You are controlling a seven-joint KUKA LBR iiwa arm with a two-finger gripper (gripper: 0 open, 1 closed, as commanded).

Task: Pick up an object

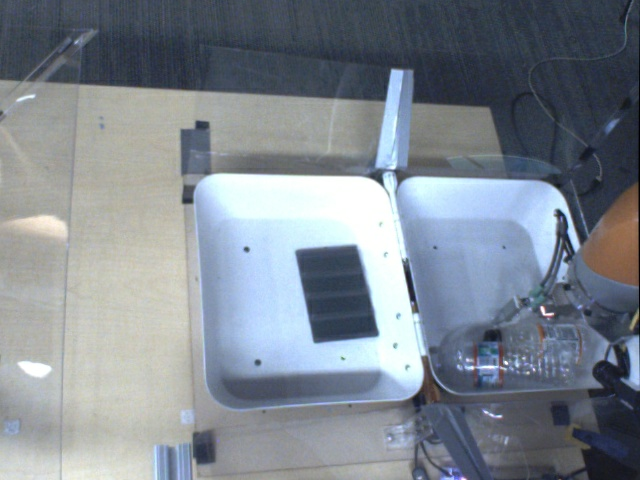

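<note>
Clear plastic bottle lying in right bin, gripper just above it, dark ridged pad in left bin

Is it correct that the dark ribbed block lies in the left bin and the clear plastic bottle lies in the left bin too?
Not quite. The camera view shows the clear plastic bottle lying in the right bin, near its front edge. The dark ribbed block does lie in the left bin.

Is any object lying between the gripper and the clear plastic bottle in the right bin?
Nothing visible does. The clear plastic bottle lies on its side at the near edge of the right bin, and the gripper is directly above and beside it. The dark ridged block sits apart in the left bin.
</note>
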